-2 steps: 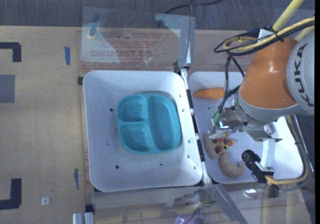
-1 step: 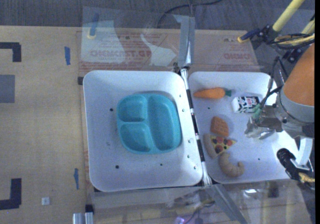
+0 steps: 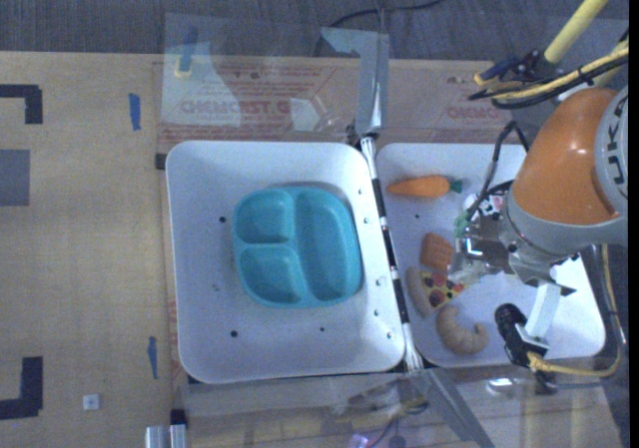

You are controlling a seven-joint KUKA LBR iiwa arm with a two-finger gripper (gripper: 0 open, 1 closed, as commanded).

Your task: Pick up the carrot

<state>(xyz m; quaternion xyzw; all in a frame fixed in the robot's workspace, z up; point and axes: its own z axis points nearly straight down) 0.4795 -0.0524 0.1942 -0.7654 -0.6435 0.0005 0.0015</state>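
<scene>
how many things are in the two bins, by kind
carrot: 1
blue divided plate: 1
pizza slice: 1
croissant: 1
orange-brown food piece: 1
total: 5

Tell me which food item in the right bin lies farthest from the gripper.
The carrot: it lies alone at the top of the right bin, while the other food pieces cluster lower down, beside the gripper.
</scene>
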